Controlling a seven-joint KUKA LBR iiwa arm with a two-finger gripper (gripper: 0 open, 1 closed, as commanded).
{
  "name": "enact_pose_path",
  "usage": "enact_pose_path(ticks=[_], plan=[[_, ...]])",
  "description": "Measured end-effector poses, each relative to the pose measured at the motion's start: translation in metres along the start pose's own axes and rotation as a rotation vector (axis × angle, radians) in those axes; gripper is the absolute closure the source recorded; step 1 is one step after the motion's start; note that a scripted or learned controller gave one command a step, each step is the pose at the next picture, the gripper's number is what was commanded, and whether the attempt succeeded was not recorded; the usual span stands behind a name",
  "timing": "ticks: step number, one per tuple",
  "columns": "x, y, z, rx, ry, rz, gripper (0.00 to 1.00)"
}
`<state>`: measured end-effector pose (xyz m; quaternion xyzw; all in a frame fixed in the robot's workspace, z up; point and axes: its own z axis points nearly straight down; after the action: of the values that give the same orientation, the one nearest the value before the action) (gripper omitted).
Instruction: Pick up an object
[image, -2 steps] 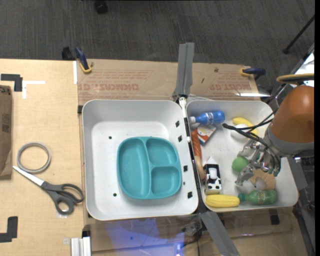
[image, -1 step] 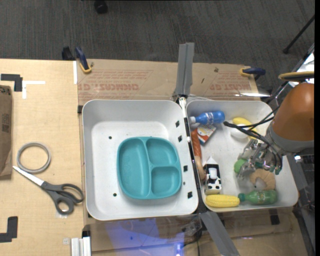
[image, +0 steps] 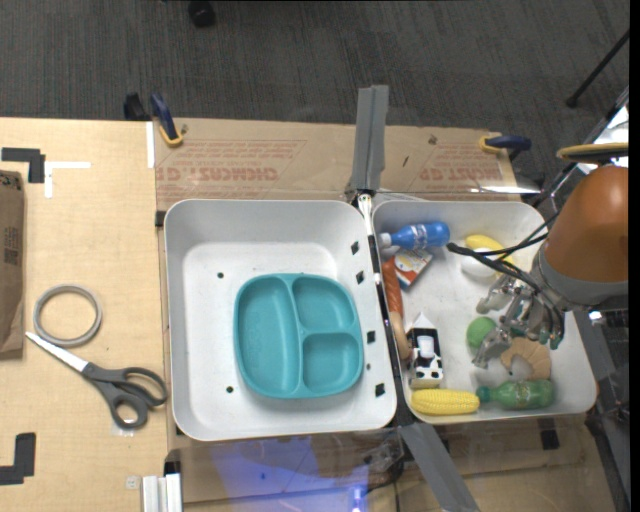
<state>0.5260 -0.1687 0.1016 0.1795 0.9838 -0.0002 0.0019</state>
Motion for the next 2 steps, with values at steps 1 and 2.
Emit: enact_pose_path(ticks=[1, 2], plan=[[0.006, -0.001, 0.009, 0.0, 0.003, 0.117, 0.0], [0.028, 0.036, 0.01, 0.0, 0.004, 0.101, 0.0]])
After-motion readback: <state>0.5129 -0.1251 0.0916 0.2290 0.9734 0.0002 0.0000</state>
